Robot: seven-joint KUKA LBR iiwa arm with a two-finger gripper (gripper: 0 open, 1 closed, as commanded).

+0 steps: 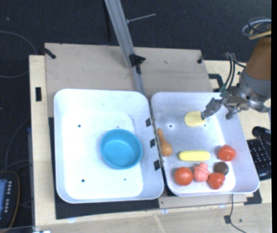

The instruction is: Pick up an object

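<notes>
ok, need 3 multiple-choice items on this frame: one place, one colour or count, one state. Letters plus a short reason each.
1. Where is the blue bowl?
A. in the left bin
B. in the right bin
C. on the bench outside both bins

2. What colour is the long item lying in the middle of the right bin?
A. green
B. yellow
C. purple

3. Where is the tool relative to the pale yellow piece?
A. over the left bin, far from it
B. at the near edge of the right bin, beside the red items
C. at the far right of the right bin, just right of that piece

Answers:
1. A, the bowl sits mid-floor in the left bin.
2. B, it is plainly yellow.
3. C, the tool sits next to the pale yellow piece; a grasp cannot be confirmed.
</notes>
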